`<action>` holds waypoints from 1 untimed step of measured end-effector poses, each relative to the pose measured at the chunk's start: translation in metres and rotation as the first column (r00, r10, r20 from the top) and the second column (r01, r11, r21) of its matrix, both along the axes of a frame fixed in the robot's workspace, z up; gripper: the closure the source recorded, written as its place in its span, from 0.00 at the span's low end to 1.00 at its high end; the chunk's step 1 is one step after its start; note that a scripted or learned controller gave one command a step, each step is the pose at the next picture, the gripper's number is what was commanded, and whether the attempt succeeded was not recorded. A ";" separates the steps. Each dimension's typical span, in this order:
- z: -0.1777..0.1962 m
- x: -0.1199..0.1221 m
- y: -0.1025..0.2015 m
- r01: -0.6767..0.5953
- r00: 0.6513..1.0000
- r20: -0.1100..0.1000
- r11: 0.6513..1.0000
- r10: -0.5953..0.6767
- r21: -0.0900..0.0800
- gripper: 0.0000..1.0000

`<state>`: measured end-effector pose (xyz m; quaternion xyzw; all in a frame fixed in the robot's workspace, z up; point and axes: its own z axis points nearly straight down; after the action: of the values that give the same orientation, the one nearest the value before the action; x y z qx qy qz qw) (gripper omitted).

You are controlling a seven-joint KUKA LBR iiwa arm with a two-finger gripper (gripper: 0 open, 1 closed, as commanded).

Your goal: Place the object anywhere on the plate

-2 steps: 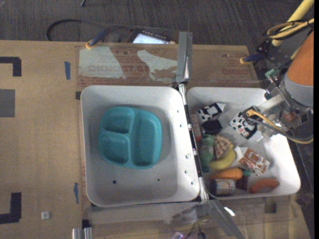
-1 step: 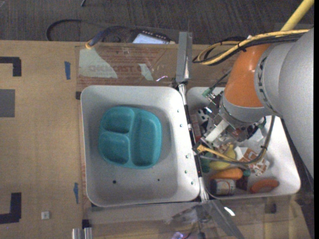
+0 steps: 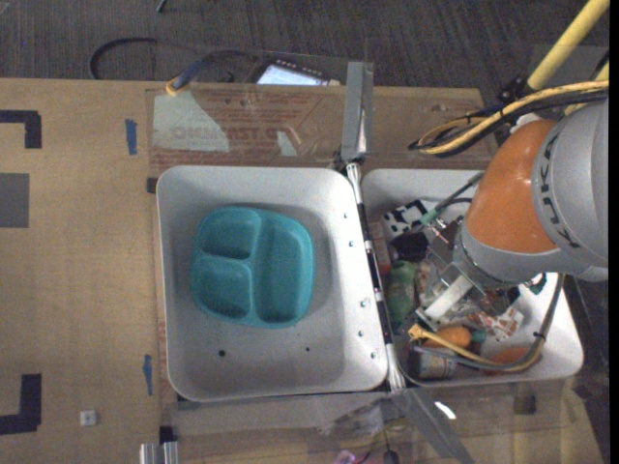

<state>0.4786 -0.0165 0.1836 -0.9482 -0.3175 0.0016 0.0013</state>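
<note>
1. Nearest the camera, below and right of the plate (image 3: 253,266), a grey metal bracket (image 3: 426,423) sticks out where the two bins meet.
2. Next is the near end of the right bin (image 3: 571,351), right of the plate. A dark can-like thing (image 3: 430,363) lies in that near corner, with a small orange piece (image 3: 455,336) and a yellow cable (image 3: 474,354) just beyond it.
3. The fingers (image 3: 447,303) hang over that same clutter, well right of the plate. They're buried in the mess and under the wrist, so I honestly can't tell how far apart they are or if they've got anything.
4. Object for the task: I can't pick out which one it is. The loose stuff is heaped in the right bin, across the divider from the plate. It includes a red-and-white packet (image 3: 498,322), a green item (image 3: 404,283) and, further back, a black-and-white patterned thing (image 3: 406,216).
5. The plate itself is teal with three compartments. It lies flat, roughly in the middle of the left bin (image 3: 184,201).
6. The arm's orange band (image 3: 513,201) sits above the right bin, right of the plate.
7. Beyond the plate, the cardboard-covered table (image 3: 68,288) carries a clear sheet (image 3: 242,124) and blue tape (image 3: 131,135).
8. Farthest back there's a small lit screen (image 3: 285,73), then grey carpet (image 3: 406,17).
</note>
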 end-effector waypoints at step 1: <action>0.000 0.000 0.031 -0.241 0.971 0.000 0.971 0.241 0.001 1.00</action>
<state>0.4785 0.0145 0.1836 -0.9027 -0.4303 0.0018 0.0017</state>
